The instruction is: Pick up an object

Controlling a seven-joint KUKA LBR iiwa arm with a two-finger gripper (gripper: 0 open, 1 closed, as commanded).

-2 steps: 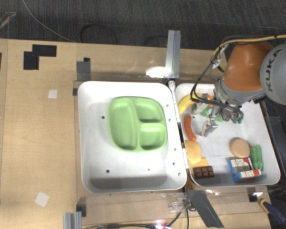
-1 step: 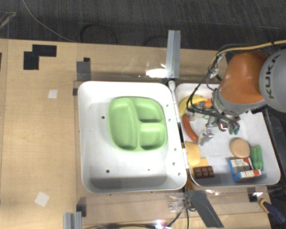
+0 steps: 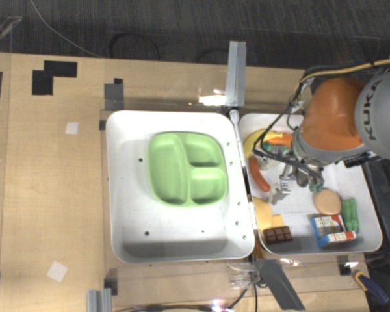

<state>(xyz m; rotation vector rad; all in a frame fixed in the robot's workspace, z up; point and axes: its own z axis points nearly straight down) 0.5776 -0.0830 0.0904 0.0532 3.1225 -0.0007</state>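
Jaws cannot be judged: the gripper [image 3: 285, 188] hangs under the grey wrist with its orange band, and the tangle of cables and metal at its tip hides both the spread of its tip and anything that might sit there. No object can be confirmed as held.

Landmark for this report: the right bin [image 3: 374, 234]. The gripper stands over the middle of it, nearer its left wall. Contents noted within it:
- red sausage-shaped piece [image 3: 259, 173], against the left wall, just left of the gripper;
- yellow item [image 3: 252, 142], in the far left corner, partly hidden by cables;
- pale yellow wedge [image 3: 262, 212], along the left wall, nearer the camera;
- chocolate bar [image 3: 277, 235], at the near left corner;
- round tan bun [image 3: 327, 203], right of centre;
- blue and white carton [image 3: 331, 231], near the front wall;
- green item [image 3: 350, 214], beside the carton on its right.

To the left of the right bin, touching it, sits the left bin [image 3: 127, 239], holding a green divided tray [image 3: 185, 168].

Assessment: the approach appears made, with the tool low over the clutter. The grasp itself is unconfirmed, and the lift is not yet done. Nearest candidates are the sausage piece and the wedge; which is targeted cannot be told.
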